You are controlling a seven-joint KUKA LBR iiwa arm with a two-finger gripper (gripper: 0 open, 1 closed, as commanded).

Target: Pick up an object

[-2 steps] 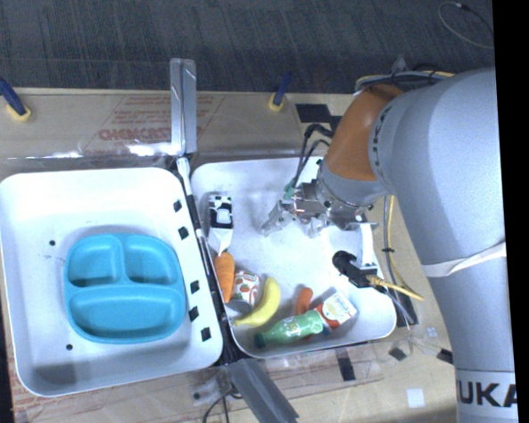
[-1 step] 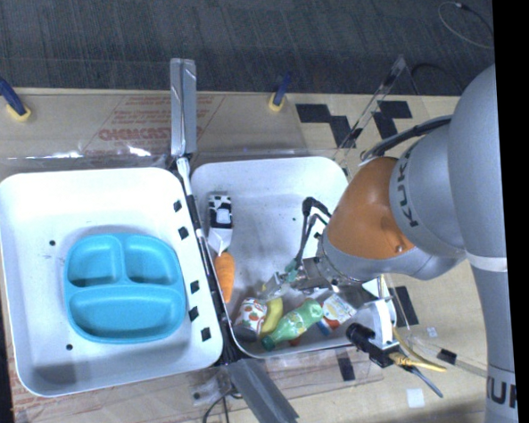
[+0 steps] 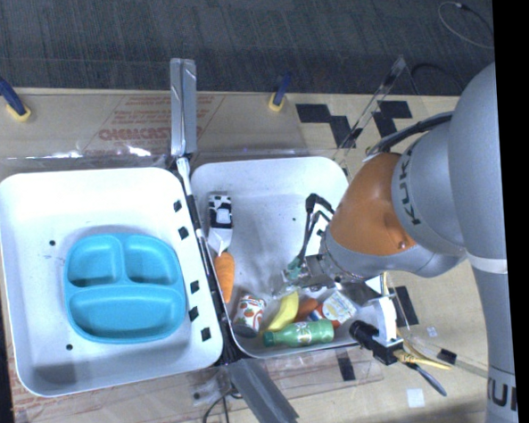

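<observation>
The right bin holds a pile along its near edge: a green bottle lying on its side, a yellow banana, an orange carrot, a small red and white can and a white packet. A black and white object lies by the bin's left wall. My gripper is down in this bin, just above the banana and the packet, under the orange wrist band. Its fingertips are hidden by the wrist.
The left bin carries a blue divided tray. A metal divider bar runs between the bins at the back. Blue clamps hold the cardboard bench cover.
</observation>
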